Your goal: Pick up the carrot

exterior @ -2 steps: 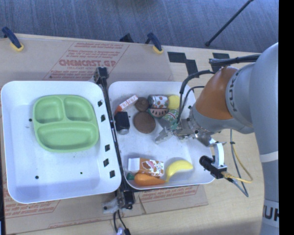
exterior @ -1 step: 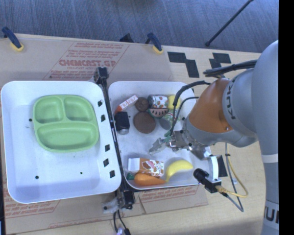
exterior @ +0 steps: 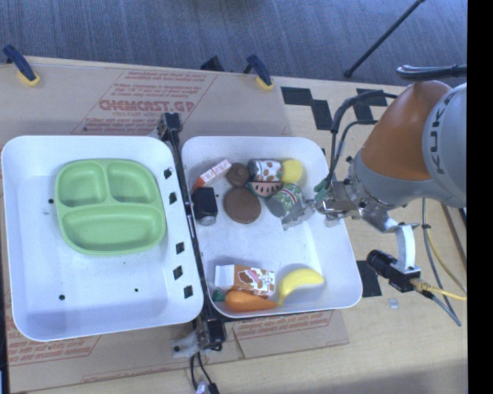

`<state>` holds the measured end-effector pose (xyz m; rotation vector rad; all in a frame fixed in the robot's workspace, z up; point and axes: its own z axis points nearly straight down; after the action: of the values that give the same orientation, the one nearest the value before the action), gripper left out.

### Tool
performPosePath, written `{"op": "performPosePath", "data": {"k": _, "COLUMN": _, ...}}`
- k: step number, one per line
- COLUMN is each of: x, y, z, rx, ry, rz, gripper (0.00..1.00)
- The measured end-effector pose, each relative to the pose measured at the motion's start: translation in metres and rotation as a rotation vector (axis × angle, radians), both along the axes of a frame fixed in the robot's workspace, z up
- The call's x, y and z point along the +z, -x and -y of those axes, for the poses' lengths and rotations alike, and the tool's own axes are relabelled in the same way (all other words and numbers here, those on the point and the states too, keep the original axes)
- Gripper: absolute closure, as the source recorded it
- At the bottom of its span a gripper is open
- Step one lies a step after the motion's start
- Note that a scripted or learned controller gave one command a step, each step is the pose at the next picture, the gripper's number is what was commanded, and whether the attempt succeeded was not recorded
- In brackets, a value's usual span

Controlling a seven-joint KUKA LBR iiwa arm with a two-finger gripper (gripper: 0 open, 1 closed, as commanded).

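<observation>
The carrot (exterior: pixel 248 301) is orange and lies flat against the front wall of the right bin (exterior: pixel 337 257), beside its front left corner. A small printed carton (exterior: pixel 255 280) sits just behind it and a yellow banana (exterior: pixel 300 281) lies to its right. My gripper (exterior: pixel 298 209) reaches in from the right over the back half of the same bin. It hangs beside a green-labelled can (exterior: pixel 281 197), well away from the carrot, and nothing shows in its grasp.
The back of the right bin holds a brown round disc (exterior: pixel 243 205), a black item (exterior: pixel 204 204), a watermelon slice (exterior: pixel 264 188), a yellow lemon (exterior: pixel 292 171) and other small toys. A green divided plate (exterior: pixel 109 204) lies in the left bin (exterior: pixel 33 302).
</observation>
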<state>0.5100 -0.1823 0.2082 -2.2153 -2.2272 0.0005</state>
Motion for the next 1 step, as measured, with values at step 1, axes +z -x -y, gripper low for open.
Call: {"op": "performPosePath", "data": {"k": 1, "x": -0.091, "y": -0.0377, "z": 0.0039, "rx": 0.003, "ry": -0.001, "rz": -0.005, "gripper": 0.0}}
